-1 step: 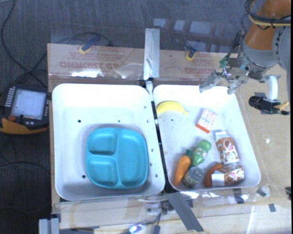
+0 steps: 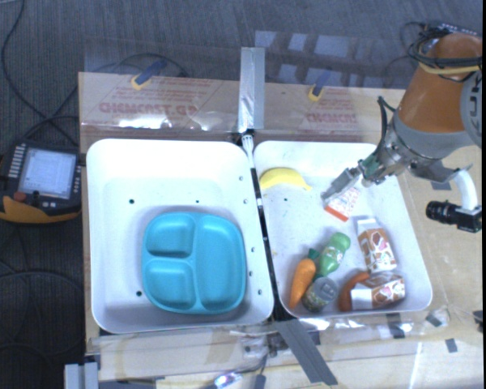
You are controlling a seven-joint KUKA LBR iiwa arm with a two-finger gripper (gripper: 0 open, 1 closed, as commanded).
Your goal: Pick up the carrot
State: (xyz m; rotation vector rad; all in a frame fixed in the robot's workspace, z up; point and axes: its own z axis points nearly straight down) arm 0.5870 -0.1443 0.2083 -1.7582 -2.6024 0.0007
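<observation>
Approach step, with gripper (image 2: pixel 338 191) hovering at one o'clock from the carrot (image 2: pixel 301 278), well apart. Jaw state: cannot tell. Next: swing toward seven o'clock, then descend.

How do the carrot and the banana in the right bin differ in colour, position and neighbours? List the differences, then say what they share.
1. The carrot is orange with a green top; the banana is yellow.
2. The carrot lies near the front of the bin; the banana lies at the back, by the divider.
3. The carrot sits against a green bottle; the banana lies apart from other items.
Both lie in the right bin, with the claw on neither.
</observation>
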